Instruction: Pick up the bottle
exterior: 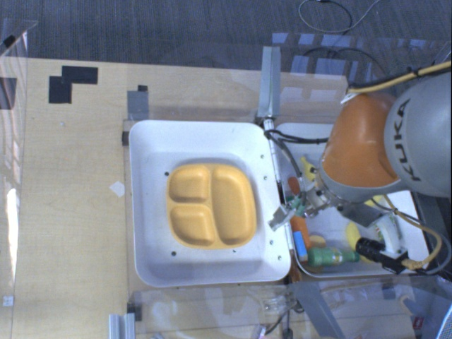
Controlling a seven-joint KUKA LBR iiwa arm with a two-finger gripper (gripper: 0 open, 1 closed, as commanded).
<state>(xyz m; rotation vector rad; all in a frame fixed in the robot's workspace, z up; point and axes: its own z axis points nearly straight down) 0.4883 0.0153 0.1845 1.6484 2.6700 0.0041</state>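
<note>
One green bottle (332, 257) lying below the pincer (305, 205)

You see green bottle (330, 257) lying at right bin (332, 272) front edge; yellow divided plate (212, 205) in left bin (148, 260) centre; arm (367, 147) above right bin.

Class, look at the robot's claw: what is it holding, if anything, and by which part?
It cannot be told: the claw is hidden by the arm. The green bottle lies in the right bin.

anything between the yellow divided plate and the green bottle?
Yes, in the camera view: the left bin's white wall, then an orange item and a blue item, separating the yellow three-compartment plate from the green plastic bottle.
</note>
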